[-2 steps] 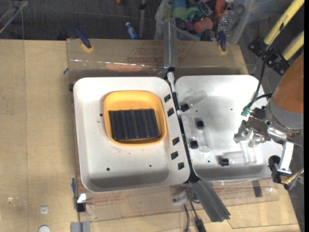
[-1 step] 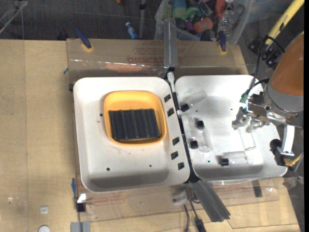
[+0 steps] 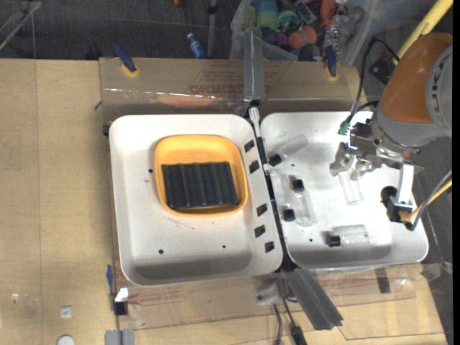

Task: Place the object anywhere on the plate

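We see the shallow orange rounded-square plate [image 3: 199,148] in the left white bin [image 3: 136,250], and on it lies the dark ridged rectangular slab [image 3: 200,185], covering its near half. Over the right white bin [image 3: 413,246] hangs the two-finger gripper [image 3: 352,172], its clear fingers [image 3: 339,165] parted and nothing between them. Small clear-and-black pieces [image 3: 296,185] lie scattered below it, with one clear block [image 3: 348,236] near the bin's near edge.

Looks like a robotics lab: wooden table [image 3: 50,192] with two white bins [image 3: 136,257] clamped on, cables around, and a clear tub of plastic toys [image 3: 302,9] behind.
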Motion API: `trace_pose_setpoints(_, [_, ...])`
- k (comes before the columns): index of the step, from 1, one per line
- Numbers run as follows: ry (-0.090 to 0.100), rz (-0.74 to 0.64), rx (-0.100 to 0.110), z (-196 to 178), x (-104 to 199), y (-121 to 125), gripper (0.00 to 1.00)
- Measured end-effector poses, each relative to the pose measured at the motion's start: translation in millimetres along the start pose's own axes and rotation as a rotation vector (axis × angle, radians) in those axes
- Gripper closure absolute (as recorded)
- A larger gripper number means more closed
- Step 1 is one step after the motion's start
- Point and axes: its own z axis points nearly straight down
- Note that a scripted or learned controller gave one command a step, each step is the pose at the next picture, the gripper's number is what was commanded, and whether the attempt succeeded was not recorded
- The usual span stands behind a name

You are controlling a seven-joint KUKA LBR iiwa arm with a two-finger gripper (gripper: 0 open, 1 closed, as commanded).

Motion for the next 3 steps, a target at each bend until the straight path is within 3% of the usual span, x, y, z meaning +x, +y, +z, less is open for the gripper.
trace_pose_setpoints(1, [-0.002,-0.232,-0.003,-11,20,37,1.0])
trace_pose_setpoints(2, [-0.003,-0.282,-0.003,-12,36,63,1.0])
trace_pose_setpoints(3, [-0.002,-0.483,-0.004,-7,56,69,1.0])
